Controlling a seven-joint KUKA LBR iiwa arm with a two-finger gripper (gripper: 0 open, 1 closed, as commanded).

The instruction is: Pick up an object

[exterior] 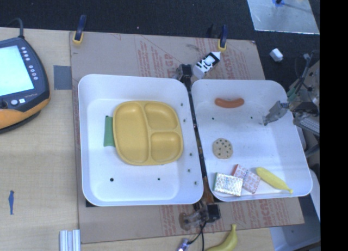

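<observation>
The right bin [283,152] holds a brown sausage [229,102] at the back, a round speckled cookie [222,148] in the middle, and a silvery packet [228,184], a pink-and-white packet [246,178] and a yellow banana [273,179] along the front. My gripper [273,114] reaches in over the right bin's far right side, a short way right of the sausage and apart from it. Nothing shows in its grasp. The arm behind it is cut off by the view's edge.
The left bin [98,179] holds a yellow divided plate [147,132] with a green object [109,131] poking out at its left. A tablet controller [19,84] lies at the far left. Another banana [228,240] lies outside the bins at the front.
</observation>
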